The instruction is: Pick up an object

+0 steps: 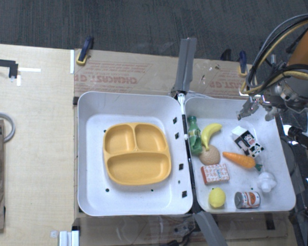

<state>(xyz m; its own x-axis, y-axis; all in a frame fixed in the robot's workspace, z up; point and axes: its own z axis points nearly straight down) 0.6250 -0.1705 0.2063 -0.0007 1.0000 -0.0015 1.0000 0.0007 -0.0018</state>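
Tool (258, 107) hangs over right bin's (285, 168) far edge, fingers spread, nothing between them. Right bin holds green bottle (195, 135), banana (210, 134), carrot (240, 160), small black-and-white box (247, 140), red-patterned packet (215, 174), lemon (217, 198), can (248, 200). Left bin (90, 157) holds yellow divided plate (137, 154). Counter (29, 154) lies at left.

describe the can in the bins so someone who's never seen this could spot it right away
Of the two white bins, take the right bin, the one full of small items rather than the yellow divided plate. Go to its near edge, toward the right corner. The can lies on its side beside a lemon: the only metal cylinder, with a red-and-white label.
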